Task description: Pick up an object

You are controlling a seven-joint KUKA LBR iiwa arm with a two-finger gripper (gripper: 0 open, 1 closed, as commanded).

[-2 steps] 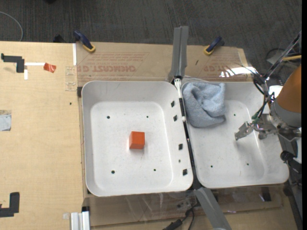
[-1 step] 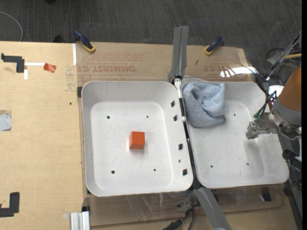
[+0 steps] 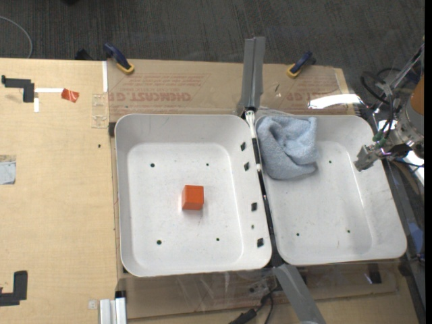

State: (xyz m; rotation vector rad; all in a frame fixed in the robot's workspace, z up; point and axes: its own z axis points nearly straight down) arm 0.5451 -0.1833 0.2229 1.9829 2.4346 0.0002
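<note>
An orange cube [image 3: 193,198] lies near the middle of the left bin [image 3: 135,248]. A crumpled grey-blue cloth [image 3: 289,145] sits in the far left corner of the right bin [image 3: 385,245], against the divider. My gripper [image 3: 368,156] hangs at the right bin's right rim, well apart from both the cloth and the cube. Nothing shows between its fingers. The arm's wrist with its orange band [image 3: 420,98] enters at the right edge.
A grey post [image 3: 253,73] stands behind the divider between the bins. Cardboard with two clamps [image 3: 121,61] lies behind the bins. A wooden board [image 3: 47,181] covers the left side. Cables hang by the wrist at the right.
</note>
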